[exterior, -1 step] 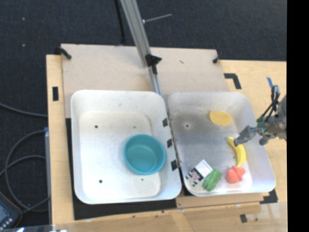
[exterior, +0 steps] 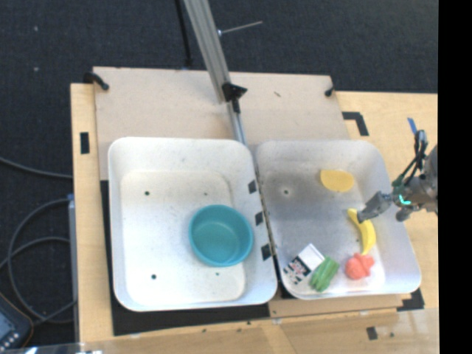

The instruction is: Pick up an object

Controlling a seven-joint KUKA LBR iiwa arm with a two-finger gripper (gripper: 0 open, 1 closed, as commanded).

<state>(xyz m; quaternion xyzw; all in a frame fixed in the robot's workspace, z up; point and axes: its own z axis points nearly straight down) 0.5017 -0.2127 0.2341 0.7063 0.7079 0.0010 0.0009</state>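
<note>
Nearest the camera is the front edge of the wooden surface [exterior: 184, 336], with both bins set on it side by side. Left bin [exterior: 133, 161]: white, shallow, a few dark specks on the floor, holds a teal bowl [exterior: 220, 234] upright, sitting toward its right front part, well apart from the left wall. Behind the bins a metal pole [exterior: 209, 43] slants up from a black clamp at the back board. Right bin [exterior: 295, 161]: floor scuffed grey. Along its front wall, left to right: a black-and-white printed card [exterior: 302, 262], a green object [exterior: 324, 274] just beside and touching or nearly touching the card, then a red-orange object [exterior: 359, 266] near the green one but apart. A banana [exterior: 364, 231] lies just behind the red-orange object, long axis running front to back, curved. A yellow disc [exterior: 337, 180] lies flat further back, apart from the banana. The tool [exterior: 377, 203] comes in from the right at the bin's right side, low, its tip just beside the banana's back end; touching or not, cannot tell. Cannot tell if the tool is released or clenched; nothing seen between its parts. Arm body mostly cut off at the right, with a green light on the wrist.
</note>
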